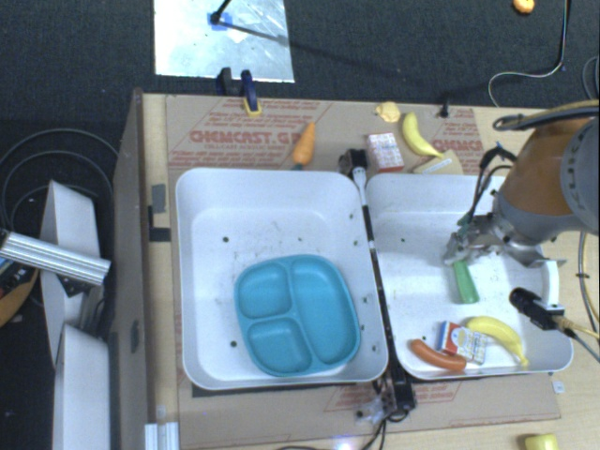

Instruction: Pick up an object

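Observation:
In the right bin [412,218], my gripper [466,249] hangs low over the middle, at the end of the grey and orange arm [548,181]. Just below its tip and touching or nearly touching it, a green stick-shaped object [465,283] lies on the bin floor. Near the bin's front edge lie a yellow banana [500,335], a small red and white carton [463,339] and a reddish sausage [438,355]. I see nothing held in the gripper.
The left bin [211,251] holds a blue divided plate [296,314]. Behind the bins, on the cardboard, lie a carrot [304,143], a small box [384,151] and a second banana [417,136]. A black part [532,308] sticks out over the right bin's right edge.

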Robot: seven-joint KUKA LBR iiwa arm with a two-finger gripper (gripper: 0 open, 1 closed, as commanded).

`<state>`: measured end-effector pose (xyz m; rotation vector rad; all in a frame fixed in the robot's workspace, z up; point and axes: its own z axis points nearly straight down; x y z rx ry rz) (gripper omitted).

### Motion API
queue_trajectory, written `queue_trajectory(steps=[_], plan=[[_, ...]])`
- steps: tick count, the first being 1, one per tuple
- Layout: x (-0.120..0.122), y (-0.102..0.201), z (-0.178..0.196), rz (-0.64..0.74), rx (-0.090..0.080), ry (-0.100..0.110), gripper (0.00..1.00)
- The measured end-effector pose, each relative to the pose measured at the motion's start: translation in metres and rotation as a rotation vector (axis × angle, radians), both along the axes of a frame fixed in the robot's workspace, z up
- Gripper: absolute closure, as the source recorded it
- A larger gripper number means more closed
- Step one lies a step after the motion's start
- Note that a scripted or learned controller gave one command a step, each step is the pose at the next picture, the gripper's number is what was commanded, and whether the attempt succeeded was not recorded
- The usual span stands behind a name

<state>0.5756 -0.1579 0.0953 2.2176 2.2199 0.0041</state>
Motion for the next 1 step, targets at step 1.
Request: queue_trajectory(steps=[1], plan=[[-0.0178,0.1000,0.0948,0.012,0.005,-0.004,1.00]])
